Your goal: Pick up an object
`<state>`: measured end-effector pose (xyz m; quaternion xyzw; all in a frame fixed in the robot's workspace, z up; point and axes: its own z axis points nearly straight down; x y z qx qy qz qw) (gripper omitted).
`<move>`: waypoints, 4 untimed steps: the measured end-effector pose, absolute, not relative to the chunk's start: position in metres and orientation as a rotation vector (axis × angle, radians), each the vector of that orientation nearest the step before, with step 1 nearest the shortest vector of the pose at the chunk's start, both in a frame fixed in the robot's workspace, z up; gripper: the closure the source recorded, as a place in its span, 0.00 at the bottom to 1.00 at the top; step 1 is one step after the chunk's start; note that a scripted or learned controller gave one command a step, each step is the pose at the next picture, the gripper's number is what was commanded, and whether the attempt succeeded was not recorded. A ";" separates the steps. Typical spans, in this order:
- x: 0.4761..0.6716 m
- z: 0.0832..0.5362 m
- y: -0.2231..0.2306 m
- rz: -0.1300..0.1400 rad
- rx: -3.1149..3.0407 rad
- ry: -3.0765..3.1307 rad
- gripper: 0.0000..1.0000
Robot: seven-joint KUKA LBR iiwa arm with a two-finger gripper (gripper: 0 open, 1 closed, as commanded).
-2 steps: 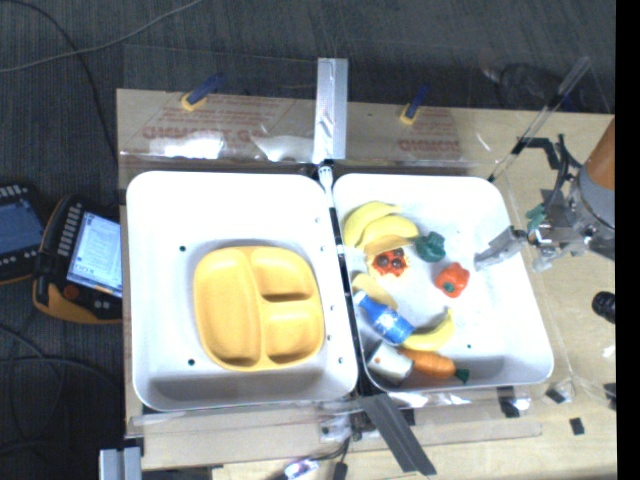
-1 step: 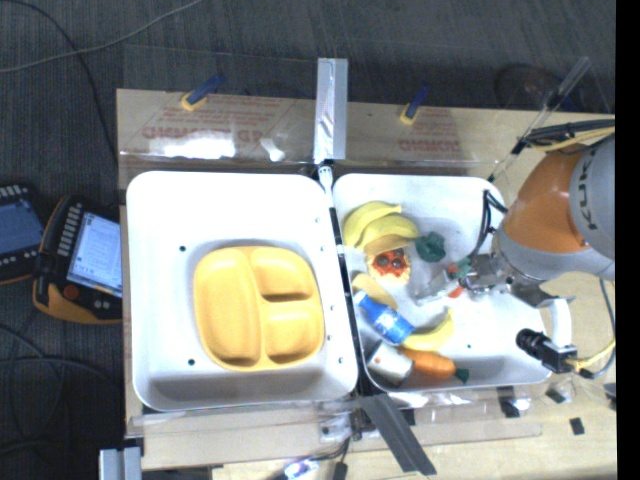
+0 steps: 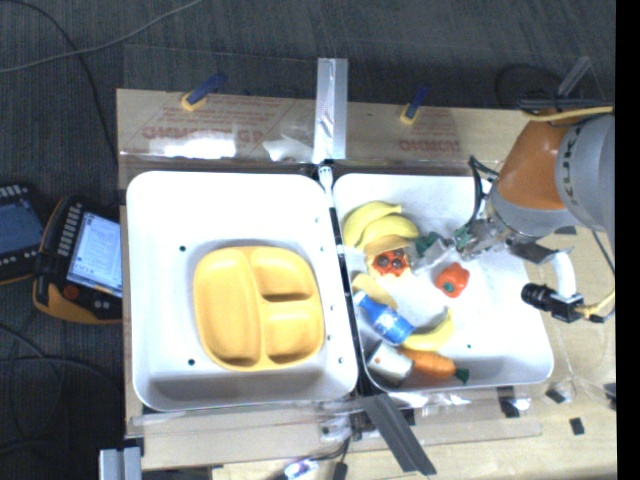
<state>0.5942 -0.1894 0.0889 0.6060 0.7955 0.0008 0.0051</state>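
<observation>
Camera view looks down on two white bins side by side. Nearest the bottom edge, in the right bin (image 3: 520, 358), an orange carrot (image 3: 433, 365) lies flat along the front wall, with a small pale can (image 3: 390, 364) just beside it on the left. Just behind them sits a blue bottle (image 3: 385, 320), lying tilted, and a curved banana (image 3: 430, 332) touches its right end. A yellow piece (image 3: 372, 290) sits just behind the bottle.

In the left bin (image 3: 160, 268), a yellow tray (image 3: 258, 306) with three parts rests in the middle.

Farther back in the right bin, a small red tomato (image 3: 451, 280) stands by itself. To its left is an orange and red toy (image 3: 390, 261). Behind that toy, two more bananas (image 3: 375, 225) lie together near the wall between the bins.

The gripper (image 3: 470, 236) reaches in from the right, on the grey arm (image 3: 590, 173) with the orange band (image 3: 530, 173). It hangs just behind and a little to the right of the tomato, near it but not touching. A small green and clear thing (image 3: 430, 246) lies just to the left of the gripper tip. The gripper tip is too small and dark to tell whether it is released or clenched, and nothing can be seen held in it.

Far at the back, two clips (image 3: 204, 91) sit on the brown board (image 3: 230, 128).
</observation>
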 end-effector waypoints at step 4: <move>0.596 0.188 -0.082 -0.004 2.098 2.341 1.00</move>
